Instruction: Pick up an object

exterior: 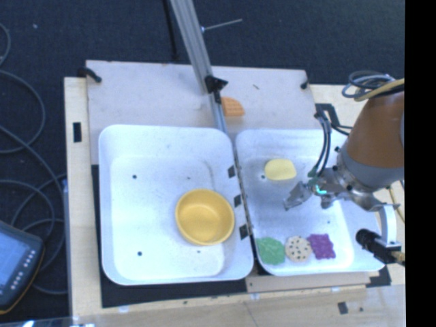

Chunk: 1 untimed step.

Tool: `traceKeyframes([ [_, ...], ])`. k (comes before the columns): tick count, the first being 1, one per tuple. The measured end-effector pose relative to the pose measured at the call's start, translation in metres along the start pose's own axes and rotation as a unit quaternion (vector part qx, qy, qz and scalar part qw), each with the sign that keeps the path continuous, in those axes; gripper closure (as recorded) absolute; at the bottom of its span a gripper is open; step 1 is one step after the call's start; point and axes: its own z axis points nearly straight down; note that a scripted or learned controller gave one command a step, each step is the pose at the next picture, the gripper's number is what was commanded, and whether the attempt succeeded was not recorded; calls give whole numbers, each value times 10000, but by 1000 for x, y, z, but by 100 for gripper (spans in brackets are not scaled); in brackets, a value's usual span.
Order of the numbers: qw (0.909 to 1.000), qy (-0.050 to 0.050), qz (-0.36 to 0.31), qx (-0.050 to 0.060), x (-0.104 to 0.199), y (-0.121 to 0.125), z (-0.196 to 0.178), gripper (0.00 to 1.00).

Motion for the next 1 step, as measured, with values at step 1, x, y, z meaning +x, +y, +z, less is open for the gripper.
traceKeyframes([
  [1,10000,1,0,39,-2,-8,60,0],
])
